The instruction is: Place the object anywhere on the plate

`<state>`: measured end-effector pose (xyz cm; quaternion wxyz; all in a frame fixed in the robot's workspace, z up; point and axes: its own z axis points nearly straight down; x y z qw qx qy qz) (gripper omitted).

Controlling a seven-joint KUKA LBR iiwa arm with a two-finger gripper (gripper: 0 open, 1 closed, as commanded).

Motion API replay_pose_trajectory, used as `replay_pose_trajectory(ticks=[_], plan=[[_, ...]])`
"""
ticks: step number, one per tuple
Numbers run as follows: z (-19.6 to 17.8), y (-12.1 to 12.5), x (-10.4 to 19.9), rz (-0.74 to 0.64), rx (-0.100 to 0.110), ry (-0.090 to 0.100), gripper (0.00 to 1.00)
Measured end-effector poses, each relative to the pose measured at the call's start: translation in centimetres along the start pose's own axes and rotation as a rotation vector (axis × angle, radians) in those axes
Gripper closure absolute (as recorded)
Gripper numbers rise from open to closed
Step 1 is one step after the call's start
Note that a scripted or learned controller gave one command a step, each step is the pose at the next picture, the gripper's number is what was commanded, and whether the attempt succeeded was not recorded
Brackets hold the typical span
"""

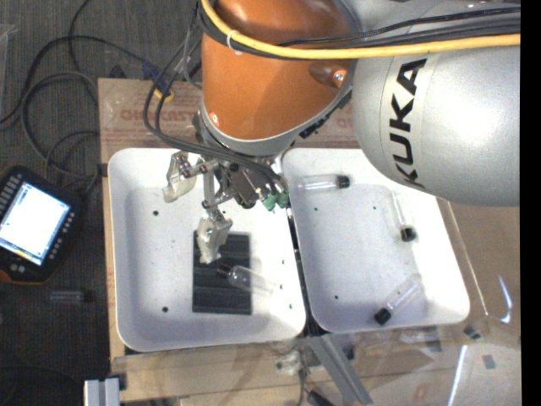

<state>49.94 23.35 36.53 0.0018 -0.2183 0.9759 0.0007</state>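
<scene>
The end effector [193,214] hangs spread above the left bin [135,227], one finger [175,178] out wide, the other finger [211,235] touching the black plate [221,294]. A clear vial [239,276] lies on that plate, nothing pinched. Judged placed already; withdraw straight up, avoiding nudging it.

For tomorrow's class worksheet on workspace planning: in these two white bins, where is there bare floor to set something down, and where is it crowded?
Left bin: bare along its left side, beside the black plate. Right bin: bare in the middle, between the three vials along its edges. Crowded: the plate, with a vial on it and the gripper above.
</scene>
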Motion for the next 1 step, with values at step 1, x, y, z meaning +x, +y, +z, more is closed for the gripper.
replay_pose_trajectory(ticks=[1], plan=[[0.0,0.0,0.0,0.0,0.0,0.0,0.0]])
